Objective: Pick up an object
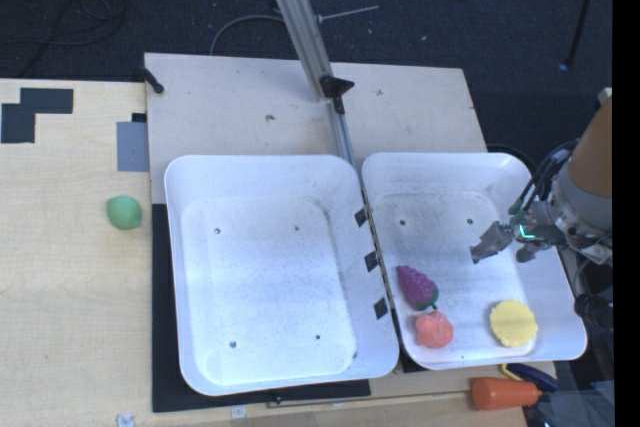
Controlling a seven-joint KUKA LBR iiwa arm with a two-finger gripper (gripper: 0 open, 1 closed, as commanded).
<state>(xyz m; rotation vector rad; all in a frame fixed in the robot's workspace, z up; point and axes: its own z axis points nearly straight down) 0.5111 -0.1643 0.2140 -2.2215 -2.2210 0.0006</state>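
Three toys lie in the right bin (440,177): a purple grape bunch (417,286) near its left wall, a red-orange strawberry-like piece (434,329) just below it, and a yellow round piece (513,323) toward the front right corner. My gripper (508,246) hangs over the right side of that bin, above and slightly left of the yellow piece. Its fingers are spread apart with nothing between them.
The left bin (262,270) sits beside the right one, with a row of black clips along the divide. A green ball (124,212) rests on the wooden bench at far left. An orange-handled tool (506,392) lies below the right bin. A metal rail (305,20) slants up behind.
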